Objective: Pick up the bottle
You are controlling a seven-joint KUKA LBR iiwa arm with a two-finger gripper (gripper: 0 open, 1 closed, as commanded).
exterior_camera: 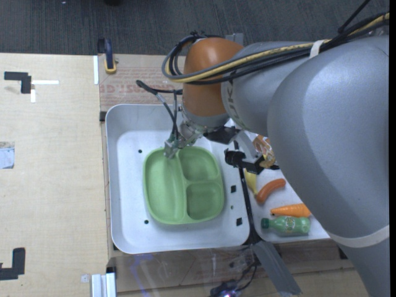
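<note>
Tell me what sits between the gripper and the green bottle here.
In the camera view, the gripper is at the green divided plate's upper rim in the left bin. Between it and the bottle lie the plate, the bins' shared wall and an orange carrot.

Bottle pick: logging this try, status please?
Gripper over the green tray in the left bin. Bottle lying in the right bin, untouched. Carrot close beside it.

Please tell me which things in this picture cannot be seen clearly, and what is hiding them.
- Right bin: mostly covered by the grey arm; a near strip shows, with the bottle and carrot.
- Packet beside the arm: partly covered, contents unreadable.
- Bottle label: too small to read.
- Gripper at the green tray rim: fingers too small and dark to judge.
</note>
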